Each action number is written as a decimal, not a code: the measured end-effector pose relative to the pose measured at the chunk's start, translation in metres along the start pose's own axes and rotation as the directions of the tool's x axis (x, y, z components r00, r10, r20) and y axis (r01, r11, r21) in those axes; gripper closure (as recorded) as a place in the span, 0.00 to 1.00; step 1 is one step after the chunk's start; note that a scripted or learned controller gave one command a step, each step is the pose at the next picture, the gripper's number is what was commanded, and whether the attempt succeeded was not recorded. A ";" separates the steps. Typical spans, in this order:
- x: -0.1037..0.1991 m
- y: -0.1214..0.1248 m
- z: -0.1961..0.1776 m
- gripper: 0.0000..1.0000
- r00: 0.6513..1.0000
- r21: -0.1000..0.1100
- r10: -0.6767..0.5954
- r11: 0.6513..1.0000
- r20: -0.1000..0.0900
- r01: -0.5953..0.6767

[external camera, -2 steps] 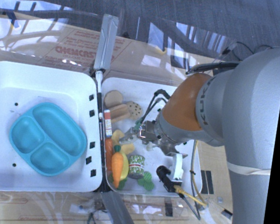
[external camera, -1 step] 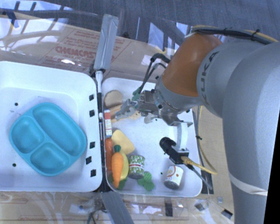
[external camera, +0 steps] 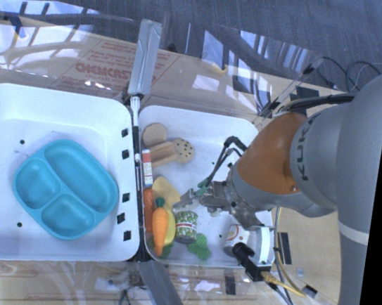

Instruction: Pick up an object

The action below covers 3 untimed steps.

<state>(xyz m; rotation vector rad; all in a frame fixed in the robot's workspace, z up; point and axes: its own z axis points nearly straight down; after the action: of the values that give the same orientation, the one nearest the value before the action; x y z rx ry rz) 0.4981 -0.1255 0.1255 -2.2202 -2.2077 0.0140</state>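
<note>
Gripper (external camera: 194, 202) hangs low over the right bin (external camera: 202, 125), just beside a small can (external camera: 185, 224) lying by the toy carrot (external camera: 159, 226), finger spread impossible to tell, so nothing looks lifted and the pick appears wholly left to do.

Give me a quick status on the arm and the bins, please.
Claw low in right bin, over small can; nothing seen held. Toy carrot and wooden spoons close by. Blue tray in left bin.

arm: reaching in from right, wrist bent down | pincer (external camera: 194, 200): low
</note>
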 end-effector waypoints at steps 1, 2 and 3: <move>-0.012 -0.003 0.036 0.00 0.990 -0.009 -0.144 0.990 -0.001 0.144; -0.014 -0.003 0.029 1.00 0.989 -0.004 -0.148 0.989 -0.001 0.148; -0.014 -0.003 0.029 0.00 0.989 -0.004 -0.148 0.989 -0.001 0.148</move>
<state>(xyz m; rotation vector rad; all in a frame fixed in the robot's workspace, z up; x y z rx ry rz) 0.4949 -0.1393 0.0966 -2.0513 -2.3672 0.0071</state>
